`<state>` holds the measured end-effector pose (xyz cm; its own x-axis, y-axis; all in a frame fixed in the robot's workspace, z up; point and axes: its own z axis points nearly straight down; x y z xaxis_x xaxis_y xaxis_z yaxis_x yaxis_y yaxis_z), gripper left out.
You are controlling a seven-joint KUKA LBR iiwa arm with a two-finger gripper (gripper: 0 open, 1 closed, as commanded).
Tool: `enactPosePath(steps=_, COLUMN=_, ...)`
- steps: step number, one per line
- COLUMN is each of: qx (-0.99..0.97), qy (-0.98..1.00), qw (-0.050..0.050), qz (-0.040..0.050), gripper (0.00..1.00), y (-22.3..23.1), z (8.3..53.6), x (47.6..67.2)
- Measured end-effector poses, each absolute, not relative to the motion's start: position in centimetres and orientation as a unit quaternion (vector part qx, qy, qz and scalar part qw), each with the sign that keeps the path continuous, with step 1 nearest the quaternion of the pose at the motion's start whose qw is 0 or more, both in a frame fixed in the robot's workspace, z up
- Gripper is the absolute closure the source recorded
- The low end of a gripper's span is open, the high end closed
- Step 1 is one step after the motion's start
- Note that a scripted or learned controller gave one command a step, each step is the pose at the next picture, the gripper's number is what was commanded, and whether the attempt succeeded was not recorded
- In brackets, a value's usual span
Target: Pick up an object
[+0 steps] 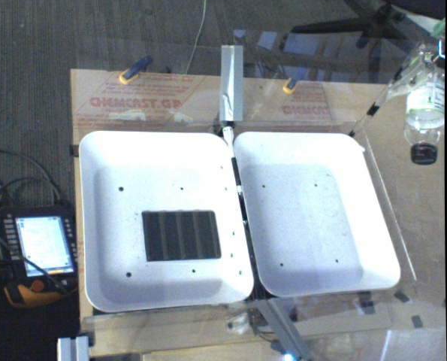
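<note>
**Left bin: one flat dark piece waiting to be picked**

Toward the lower middle of the left bin (95,201), a dark rectangular slab (182,235) is seen lying flat on the white floor, its top divided by lengthwise ribs. It lies apart from every wall, nearest the bottom one. It is taken to be the thing to be picked, since no other loose object is seen in either bin. The right bin (388,273) sits just beside the left one, their rims touching along the centre of the frame. Both are carried on a brown board-covered worktop (103,92).

Whether the end effector is open, closed or gripping anything cannot be told from this view, so the pick is judged not yet begun.

Several failures may be expected from here. The slab is low and flat, so little edge is offered for a two-sided pinch, and a descent stopped too high would close on nothing. A descent made off-centre could push the slab across the smooth floor instead of catching it. The ribs may let a contact slip sideways. At the upper right of the frame something clear, perhaps a plastic bottle (424,111), stands on the side from which the arm reaches, and could be struck on a careless approach.
</note>
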<state>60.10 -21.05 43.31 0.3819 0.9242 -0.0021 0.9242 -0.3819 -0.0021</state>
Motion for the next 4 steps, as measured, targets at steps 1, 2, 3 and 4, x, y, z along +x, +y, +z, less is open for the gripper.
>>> enactPosePath(steps=1, qx=-0.863, qy=-0.505, qw=0.001, qz=0.0012, gripper=0.0, y=-21.4, z=43.3, x=60.3)
enactPosePath(steps=2, qx=-0.89, qy=-0.456, qw=0.001, qz=0.0016, gripper=0.0, y=-21.1, z=43.3, x=59.3)
enactPosePath(steps=3, qx=-0.92, qy=-0.391, qw=0.002, qz=0.0023, gripper=0.0, y=-20.0, z=23.0, x=60.3)
enactPosePath(steps=4, qx=-0.962, qy=-0.274, qw=0.0, qz=0.0026, gripper=0.0, y=-20.9, z=26.1, x=61.7)
